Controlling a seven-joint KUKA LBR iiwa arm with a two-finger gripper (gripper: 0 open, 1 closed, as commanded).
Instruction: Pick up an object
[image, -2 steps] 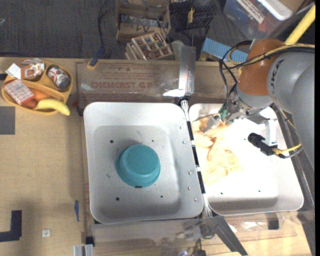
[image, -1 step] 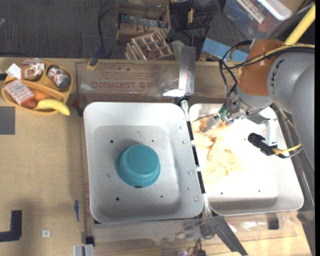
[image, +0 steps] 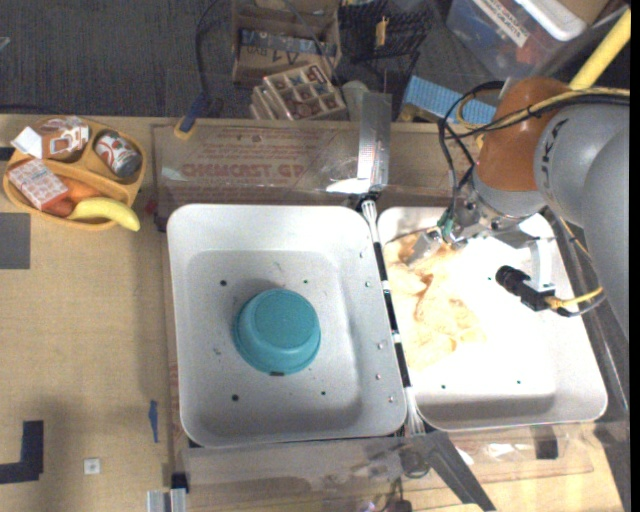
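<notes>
A teal bowl (image: 278, 331) lies upside down in the middle of the left bin (image: 200, 250). In the right bin (image: 540, 390), pale yellow and orange shapes (image: 440, 305) spread over the left half, too washed out by glare to identify. My gripper (image: 447, 234) is low over the back left corner of the right bin, at the top edge of the orange patch. The grey arm with its orange band (image: 525, 135) comes in above it from the upper right. Nothing can be seen held by the gripper.
A yellow tray (image: 30, 200) with a banana, cans and a carton sits on the bench at the far left. Clear packaging and clutter lie behind the bins. A black fitting with a yellow cable (image: 520, 283) hangs over the right bin.
</notes>
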